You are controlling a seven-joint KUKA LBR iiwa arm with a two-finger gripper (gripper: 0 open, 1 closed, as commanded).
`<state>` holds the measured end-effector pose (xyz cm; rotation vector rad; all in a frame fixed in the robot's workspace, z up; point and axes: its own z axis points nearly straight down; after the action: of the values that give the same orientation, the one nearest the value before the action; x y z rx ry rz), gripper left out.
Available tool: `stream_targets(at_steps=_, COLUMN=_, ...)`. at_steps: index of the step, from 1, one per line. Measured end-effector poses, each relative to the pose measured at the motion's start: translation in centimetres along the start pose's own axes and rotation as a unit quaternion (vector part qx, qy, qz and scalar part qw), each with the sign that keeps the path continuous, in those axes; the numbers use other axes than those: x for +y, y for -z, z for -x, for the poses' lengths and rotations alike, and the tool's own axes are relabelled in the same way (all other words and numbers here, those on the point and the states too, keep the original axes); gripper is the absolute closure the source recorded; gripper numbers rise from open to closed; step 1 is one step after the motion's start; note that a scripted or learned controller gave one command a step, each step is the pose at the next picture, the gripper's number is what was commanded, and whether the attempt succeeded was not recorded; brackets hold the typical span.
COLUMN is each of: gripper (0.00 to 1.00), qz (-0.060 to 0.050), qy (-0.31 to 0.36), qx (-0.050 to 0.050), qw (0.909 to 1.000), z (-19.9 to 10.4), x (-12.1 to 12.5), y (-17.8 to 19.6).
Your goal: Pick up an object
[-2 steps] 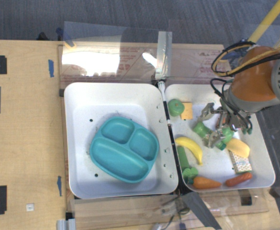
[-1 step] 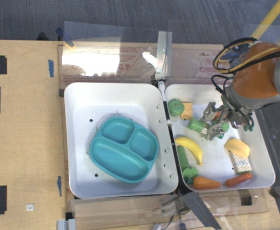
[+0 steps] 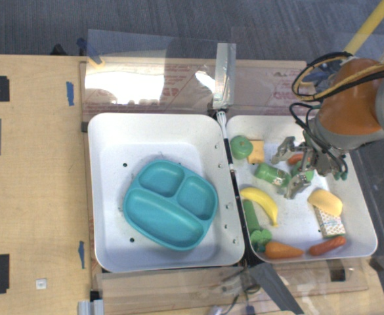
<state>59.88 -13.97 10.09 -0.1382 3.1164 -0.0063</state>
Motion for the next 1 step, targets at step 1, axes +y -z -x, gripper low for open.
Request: stream_targets(at_steps=1, gripper=0.00, qz=0.001, qy=-0.074, qx=0.006, qw=0.9972, z=3.76, x=3.46, y=-1.33)
